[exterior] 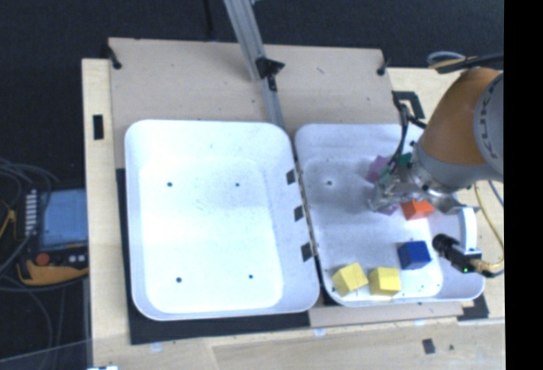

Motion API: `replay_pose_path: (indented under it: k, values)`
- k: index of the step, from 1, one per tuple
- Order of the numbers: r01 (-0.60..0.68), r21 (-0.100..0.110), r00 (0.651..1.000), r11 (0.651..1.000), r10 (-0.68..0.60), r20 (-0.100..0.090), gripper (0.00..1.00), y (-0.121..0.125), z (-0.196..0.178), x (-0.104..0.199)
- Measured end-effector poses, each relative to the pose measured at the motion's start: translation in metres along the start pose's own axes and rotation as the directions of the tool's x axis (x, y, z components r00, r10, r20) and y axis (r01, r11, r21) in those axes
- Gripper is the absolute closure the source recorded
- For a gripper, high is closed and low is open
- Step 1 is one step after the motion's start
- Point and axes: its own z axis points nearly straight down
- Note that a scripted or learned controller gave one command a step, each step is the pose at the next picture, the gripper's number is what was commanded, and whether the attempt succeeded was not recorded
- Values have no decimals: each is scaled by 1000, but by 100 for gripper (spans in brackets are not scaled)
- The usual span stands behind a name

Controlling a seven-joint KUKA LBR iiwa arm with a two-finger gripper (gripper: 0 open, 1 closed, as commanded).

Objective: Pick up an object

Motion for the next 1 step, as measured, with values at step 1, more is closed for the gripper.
replay_pose_path:
  k: [1]
  values:
    - [11, 18, 1000, 1000, -11, -8, 100, 4, -65, -2]
